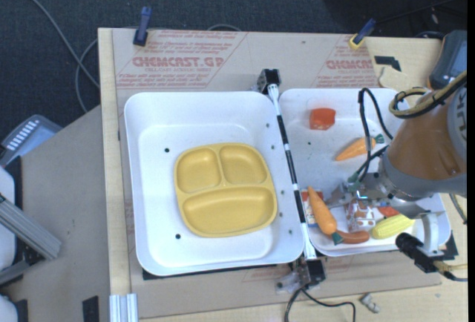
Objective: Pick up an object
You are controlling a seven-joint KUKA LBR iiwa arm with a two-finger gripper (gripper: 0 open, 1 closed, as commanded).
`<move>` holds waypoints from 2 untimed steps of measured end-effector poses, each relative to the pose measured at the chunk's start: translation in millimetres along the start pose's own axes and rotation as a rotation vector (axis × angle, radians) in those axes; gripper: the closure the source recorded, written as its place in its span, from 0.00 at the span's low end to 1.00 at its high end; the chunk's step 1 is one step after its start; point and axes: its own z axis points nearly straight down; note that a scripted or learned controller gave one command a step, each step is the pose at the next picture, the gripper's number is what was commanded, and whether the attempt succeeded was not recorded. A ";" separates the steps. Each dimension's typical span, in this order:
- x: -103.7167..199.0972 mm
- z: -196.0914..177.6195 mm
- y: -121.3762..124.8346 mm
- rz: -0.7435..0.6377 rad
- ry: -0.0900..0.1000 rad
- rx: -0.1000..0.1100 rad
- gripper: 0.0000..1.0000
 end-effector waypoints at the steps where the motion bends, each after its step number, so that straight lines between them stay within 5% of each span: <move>1: -0.2 -9.6 0.3 0.001 -0.001 -0.002 1.00; 2: 58.9 -94.8 67.0 -0.003 0.002 -0.001 1.00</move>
